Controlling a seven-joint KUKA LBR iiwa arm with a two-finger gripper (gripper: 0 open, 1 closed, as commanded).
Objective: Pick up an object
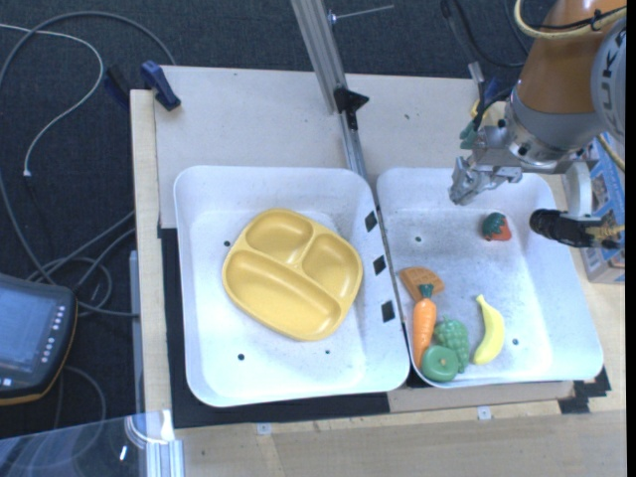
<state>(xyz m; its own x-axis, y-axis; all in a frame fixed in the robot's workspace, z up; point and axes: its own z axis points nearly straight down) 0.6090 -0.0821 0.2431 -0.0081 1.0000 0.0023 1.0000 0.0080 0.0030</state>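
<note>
Arm: it reaches in from the right, orange band up top, wrist bent down over the far end of the right bin (556, 296).
Hand: the hand (467, 189) hangs above the bin's upper left corner, tips pointing down at bare white floor; nothing sits between the tips, and the view is too small to tell how wide they stand, so I cannot tell.
Nearest target: a strawberry (496, 227), red with a green cap, lies just right of and below the hand, apart from it and alone on the floor. That isolation makes it the easy pick, I'd judge.
Strawberry look: small, rounded, glossy like a plastic toy, likely light and a bit slippery.
Cluster: at the near end a carrot (423, 324), a broccoli floret (452, 334), a green round piece (439, 364) and a banana (488, 330) crowd together, several touching, so a clean grip there looks harder.
Orange wedge: a flat orange piece (418, 281) rests by the bin's left wall, just above the carrot's green top.
Left bin: the left bin (199, 266) carries a yellow divided plate (291, 272), lying flat near the middle.
Counter: the counter (248, 107) behind the bins is pale.
Progress: no object lifted yet; the pick is just being lined up, by my reading.
</note>
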